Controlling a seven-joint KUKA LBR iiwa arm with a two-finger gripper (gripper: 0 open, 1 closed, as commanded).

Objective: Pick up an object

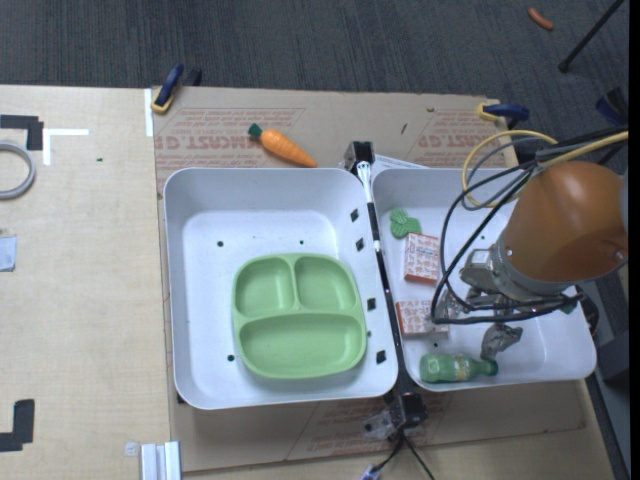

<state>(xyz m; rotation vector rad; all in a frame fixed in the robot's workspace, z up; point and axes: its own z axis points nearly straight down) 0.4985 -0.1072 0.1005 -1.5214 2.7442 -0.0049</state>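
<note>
Gripper (497, 345) low over right bin (560, 363)

A robotics lab: clamped cardboard bench (300, 118), 2 white bins (190, 268), cabled arm (565, 223).

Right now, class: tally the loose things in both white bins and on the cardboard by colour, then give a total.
Green: 3 - divided plate, bottle, small leafy piece
Red-and-white: 2 - upper box, lower box
Orange: 1 - carrot
Total: 6
</note>
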